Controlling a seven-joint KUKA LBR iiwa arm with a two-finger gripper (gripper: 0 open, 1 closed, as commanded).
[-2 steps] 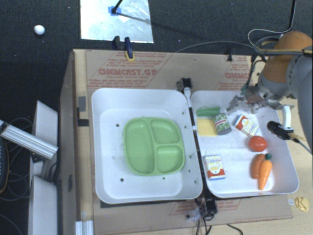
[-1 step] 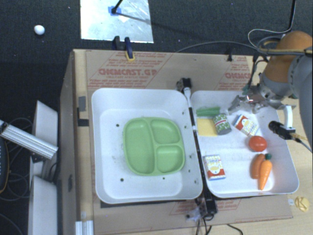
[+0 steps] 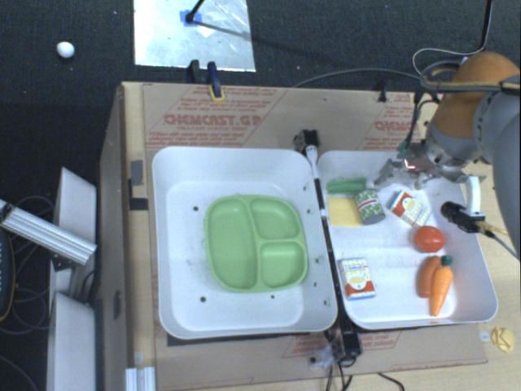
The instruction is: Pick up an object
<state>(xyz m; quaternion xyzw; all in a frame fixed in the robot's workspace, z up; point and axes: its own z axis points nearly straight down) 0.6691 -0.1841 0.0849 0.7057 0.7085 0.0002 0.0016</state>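
Overhead, tool (image 3: 404, 169) (above right bin (image 3: 476, 304))

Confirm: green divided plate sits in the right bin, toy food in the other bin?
Not quite. The camera view shows the green divided plate in the left bin, not the right. The toy food, including the carrot and tomato, lies in the right bin.

A dark speckled floor (image 3: 342, 23) is seen around a brown bench top (image 3: 244, 116) printed with red lettering; a shiny metal sheet (image 3: 194, 23) and a small white ball (image 3: 66, 50) are laid on the floor beyond it
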